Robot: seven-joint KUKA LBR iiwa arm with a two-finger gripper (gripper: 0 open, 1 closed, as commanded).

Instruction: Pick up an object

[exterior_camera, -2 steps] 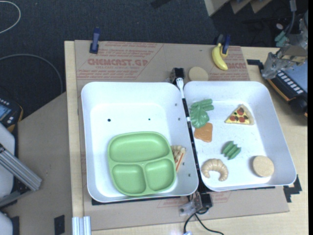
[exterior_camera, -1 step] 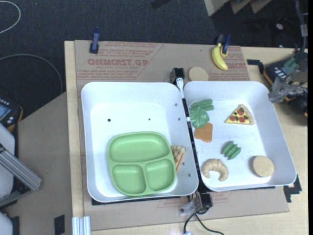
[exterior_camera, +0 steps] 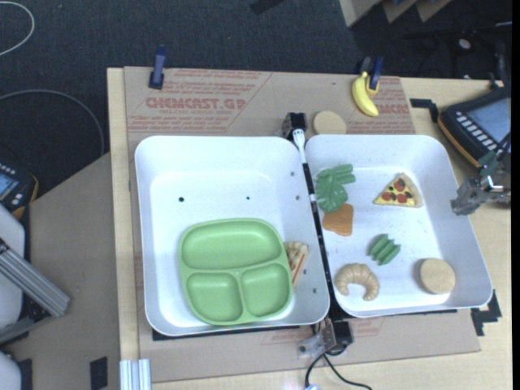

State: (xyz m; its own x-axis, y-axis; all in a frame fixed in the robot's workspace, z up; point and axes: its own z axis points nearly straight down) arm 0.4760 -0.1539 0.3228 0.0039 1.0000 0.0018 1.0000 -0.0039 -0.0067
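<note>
A triangular pizza slice (exterior_camera: 398, 192) with red dots lies in the right bin (exterior_camera: 416, 236). The gripper (exterior_camera: 475, 194) is just outside that bin's rim; its grip cannot be told

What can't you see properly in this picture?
- Gripper: at the right edge, small and blurry, so its fingers are unclear.
- Snack in the left bin: partly hidden behind the green tray.
- Tablet: cut off by the right edge.
</note>
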